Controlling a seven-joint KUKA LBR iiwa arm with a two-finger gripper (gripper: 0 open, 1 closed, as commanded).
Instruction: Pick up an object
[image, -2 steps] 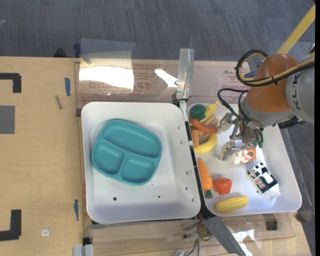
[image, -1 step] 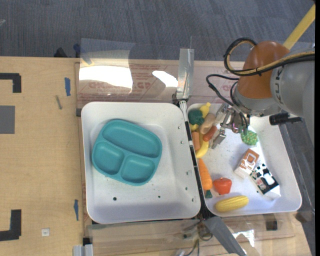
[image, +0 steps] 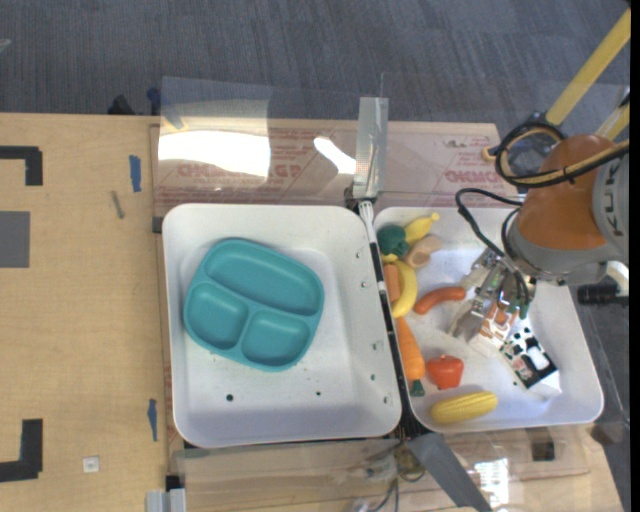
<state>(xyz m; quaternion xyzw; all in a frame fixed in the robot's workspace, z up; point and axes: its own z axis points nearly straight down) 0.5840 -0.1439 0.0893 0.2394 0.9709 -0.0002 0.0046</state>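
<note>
Tool (image: 478, 318) sits low in the right bin (image: 580, 400), reaching in from your right; the orange-banded wrist (image: 560, 205) is above and right of it, arm angled down-left. You can't tell from this angle whether its fingers are wide or narrow, and nothing clearly shows between them.

Nearest obj: orange-red chili-shaped toy (image: 440, 298), just left of the tool. Further left, along the bin's left wall, a banana (image: 405, 290), with a green piece (image: 392, 240) and a small yellow-pink piece (image: 422, 228) up toward the far corner. Below-left of the tool: a carrot (image: 410, 352) lying along the wall, a red pepper (image: 446, 372) beside it, and a yellow corn-like piece (image: 464, 406) near the bin's front edge.

Open room: bare floor right of and below the tool, toward the right and front rims. Black-white tag (image: 526, 358) sits just below-right of the tool.

Left bin (image: 200, 400), well left across the divider, holds a teal compartment plate (image: 254, 303), w/ bare floor around it.
</note>
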